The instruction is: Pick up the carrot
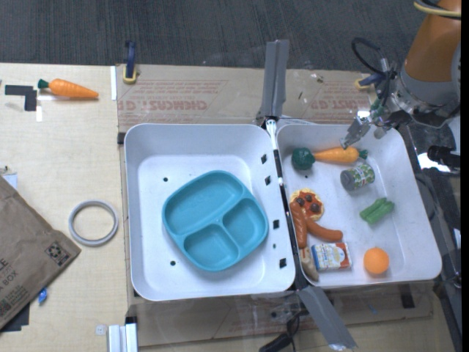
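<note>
Orange carrot [338,155] near bin's far wall [322,125].

A blue plate [214,229] sits in the left bin [146,196]. Right of the plate lie a can [357,176], hot dogs [311,229], an orange [376,261] and a milk box [330,256].

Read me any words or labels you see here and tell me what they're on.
"CHEMC...": red print, upside down, on the cardboard sheet behind the bins; the rest is too blurred.
"BOX": on the brown cardboard box at left.
Milk carton and can labels: too small to read.
</note>
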### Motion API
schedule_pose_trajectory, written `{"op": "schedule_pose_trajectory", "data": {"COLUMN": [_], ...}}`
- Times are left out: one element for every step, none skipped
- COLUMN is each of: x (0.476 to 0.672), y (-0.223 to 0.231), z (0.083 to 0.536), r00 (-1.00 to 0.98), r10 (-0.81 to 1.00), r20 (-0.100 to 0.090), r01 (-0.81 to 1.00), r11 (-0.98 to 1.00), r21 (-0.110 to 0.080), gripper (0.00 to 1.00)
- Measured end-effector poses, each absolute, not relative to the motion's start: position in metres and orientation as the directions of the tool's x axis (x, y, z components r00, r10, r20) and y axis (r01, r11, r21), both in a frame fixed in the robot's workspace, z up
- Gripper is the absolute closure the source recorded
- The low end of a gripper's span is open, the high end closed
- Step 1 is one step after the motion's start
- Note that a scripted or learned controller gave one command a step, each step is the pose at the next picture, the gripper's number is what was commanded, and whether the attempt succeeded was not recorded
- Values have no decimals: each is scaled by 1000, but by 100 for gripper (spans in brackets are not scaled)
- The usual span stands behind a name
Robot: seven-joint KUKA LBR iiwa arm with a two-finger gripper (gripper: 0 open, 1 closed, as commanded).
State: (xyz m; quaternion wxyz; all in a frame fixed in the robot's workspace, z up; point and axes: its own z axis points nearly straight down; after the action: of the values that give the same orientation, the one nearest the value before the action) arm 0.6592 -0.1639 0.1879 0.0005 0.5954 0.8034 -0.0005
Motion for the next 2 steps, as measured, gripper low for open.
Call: {"op": "schedule_pose_trajectory", "data": {"x": [660,660], "y": [-155,-156], "z": [93,102], "r00": [-459,-457], "r10": [888,890], "r20": [-2,-3], "r01": [888,890], "r11": [459,457], "r21": [2,2], "gripper": [0,100]}}
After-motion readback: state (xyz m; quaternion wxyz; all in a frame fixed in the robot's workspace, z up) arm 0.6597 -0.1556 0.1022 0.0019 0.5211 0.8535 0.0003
